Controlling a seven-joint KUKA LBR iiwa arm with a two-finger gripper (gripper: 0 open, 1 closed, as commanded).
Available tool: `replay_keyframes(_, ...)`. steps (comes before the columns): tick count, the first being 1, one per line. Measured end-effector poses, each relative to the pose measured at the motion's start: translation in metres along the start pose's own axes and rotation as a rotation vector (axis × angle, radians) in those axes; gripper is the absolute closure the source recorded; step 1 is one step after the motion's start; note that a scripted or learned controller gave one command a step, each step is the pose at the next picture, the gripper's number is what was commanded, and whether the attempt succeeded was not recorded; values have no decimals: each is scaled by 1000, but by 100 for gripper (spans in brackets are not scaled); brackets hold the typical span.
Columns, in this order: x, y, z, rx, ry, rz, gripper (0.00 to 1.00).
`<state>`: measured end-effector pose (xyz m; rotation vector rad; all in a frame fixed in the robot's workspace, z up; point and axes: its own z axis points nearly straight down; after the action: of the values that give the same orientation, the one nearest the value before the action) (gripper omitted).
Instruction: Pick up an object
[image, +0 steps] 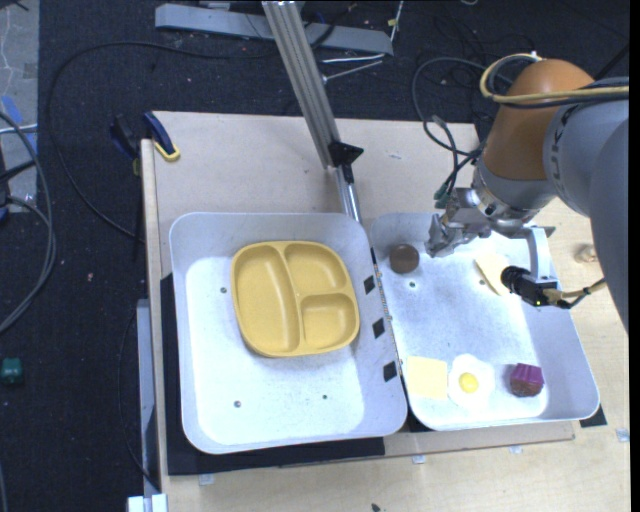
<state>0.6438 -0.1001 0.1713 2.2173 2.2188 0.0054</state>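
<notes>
Along the right bin's (585, 375) near rim sit cheese slice (424, 377), fried egg (470, 381), purple piece (526, 379); open floor separates them from the gripper (443, 238), finger state unclear.

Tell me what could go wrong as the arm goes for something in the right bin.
The gripper hangs beside the small brown round piece, near the right bin's far wall, so it might nudge the piece away or clip the wall. The fried egg and yellow slice lie flat and touching, which could make a clean grasp hard.
</notes>
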Motion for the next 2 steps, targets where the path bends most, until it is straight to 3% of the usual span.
replay_keyframes(1, 0, 2, -50, -1, 0, -2, 100)
replay_keyframes(2, 46, -27, -63, 7, 3, -6, 100)
